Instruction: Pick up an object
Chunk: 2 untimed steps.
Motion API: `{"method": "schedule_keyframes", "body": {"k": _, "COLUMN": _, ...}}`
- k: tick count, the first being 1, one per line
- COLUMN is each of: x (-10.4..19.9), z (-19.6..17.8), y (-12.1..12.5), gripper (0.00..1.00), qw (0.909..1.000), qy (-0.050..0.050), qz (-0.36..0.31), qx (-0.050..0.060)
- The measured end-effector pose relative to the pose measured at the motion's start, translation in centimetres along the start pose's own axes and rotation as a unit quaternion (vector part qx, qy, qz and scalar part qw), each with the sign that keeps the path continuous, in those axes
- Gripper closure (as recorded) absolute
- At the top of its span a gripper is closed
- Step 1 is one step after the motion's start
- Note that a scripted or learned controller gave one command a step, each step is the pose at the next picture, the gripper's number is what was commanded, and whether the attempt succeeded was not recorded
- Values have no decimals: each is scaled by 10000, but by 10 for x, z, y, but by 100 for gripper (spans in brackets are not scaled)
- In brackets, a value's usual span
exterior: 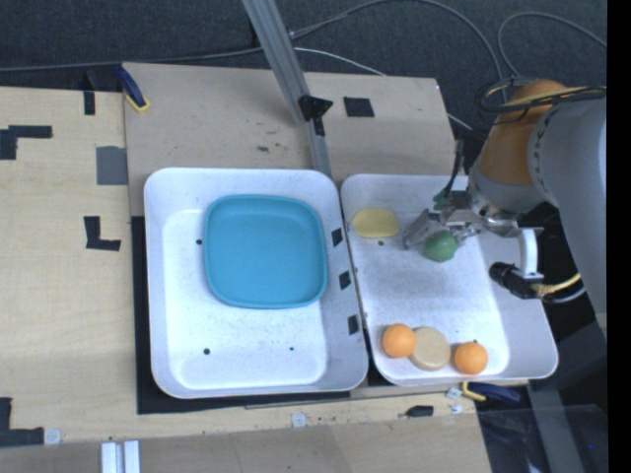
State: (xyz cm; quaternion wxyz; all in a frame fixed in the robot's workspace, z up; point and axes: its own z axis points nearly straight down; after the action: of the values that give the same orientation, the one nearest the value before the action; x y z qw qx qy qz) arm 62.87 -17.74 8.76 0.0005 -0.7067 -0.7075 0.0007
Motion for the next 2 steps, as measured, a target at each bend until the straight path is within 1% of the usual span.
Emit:
{"method": "schedule_keyframes", "body": {"k": 1, "x": 0, "z": -12, "y": 0, "gripper": 100, "qw": 10000, "qy": -2, "qz": -1, "qx": -9}}
{"method": "schedule_keyframes", "body": {"k": 2, "x": -9, "z": -69, "y": 1, "gripper": 100, "qw": 10000, "qy": -5, "qz": 2, "qx": -30}}
